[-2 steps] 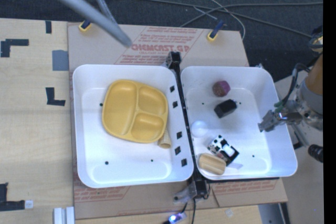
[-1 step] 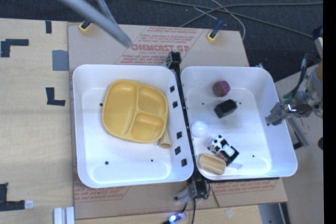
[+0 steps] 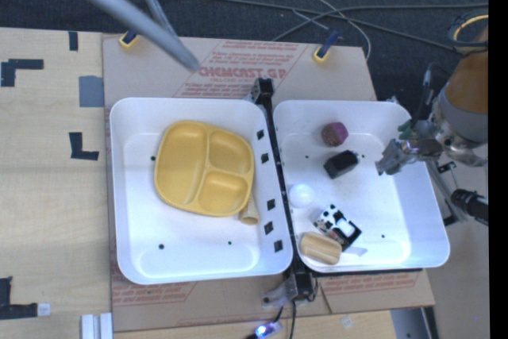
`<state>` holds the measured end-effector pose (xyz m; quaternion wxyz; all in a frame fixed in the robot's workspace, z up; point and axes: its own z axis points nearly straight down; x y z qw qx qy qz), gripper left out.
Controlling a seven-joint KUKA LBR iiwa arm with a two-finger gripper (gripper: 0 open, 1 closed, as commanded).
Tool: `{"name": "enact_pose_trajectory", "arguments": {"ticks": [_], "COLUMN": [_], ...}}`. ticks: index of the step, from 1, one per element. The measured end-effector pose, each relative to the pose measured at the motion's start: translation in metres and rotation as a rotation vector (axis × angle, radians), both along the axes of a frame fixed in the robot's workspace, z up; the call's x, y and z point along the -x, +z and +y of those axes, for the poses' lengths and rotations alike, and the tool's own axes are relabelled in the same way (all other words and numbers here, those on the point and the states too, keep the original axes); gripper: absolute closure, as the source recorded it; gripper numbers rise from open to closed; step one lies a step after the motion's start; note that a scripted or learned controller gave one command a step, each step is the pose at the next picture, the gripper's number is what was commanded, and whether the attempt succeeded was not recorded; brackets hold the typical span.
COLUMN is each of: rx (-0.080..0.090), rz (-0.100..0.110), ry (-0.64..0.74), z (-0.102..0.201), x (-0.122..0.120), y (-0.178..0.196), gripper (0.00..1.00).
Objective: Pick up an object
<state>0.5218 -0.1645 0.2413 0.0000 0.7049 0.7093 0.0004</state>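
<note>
Black block (image 3: pixel 340 163) lies near the gripper (image 3: pixel 389 160); gripper state cannot be told.

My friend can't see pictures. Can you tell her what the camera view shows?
A robot's pincer hovers at the right bin's edge, near a black block, purple ball and white ball. The left bin holds a yellow divided plate.
</note>
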Motion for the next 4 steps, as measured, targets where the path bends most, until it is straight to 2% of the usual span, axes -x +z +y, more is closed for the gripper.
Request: {"name": "enact_pose_trajectory", "arguments": {"ticks": [2, 4], "rx": [0.0, 0.0], "rz": [0.002, 0.0], "ry": [0.0, 0.0], "z": [0.104, 0.188], "x": [-0.041, -0.094], "y": [-0.023, -0.008], "gripper": [1.0, 1.0]}}
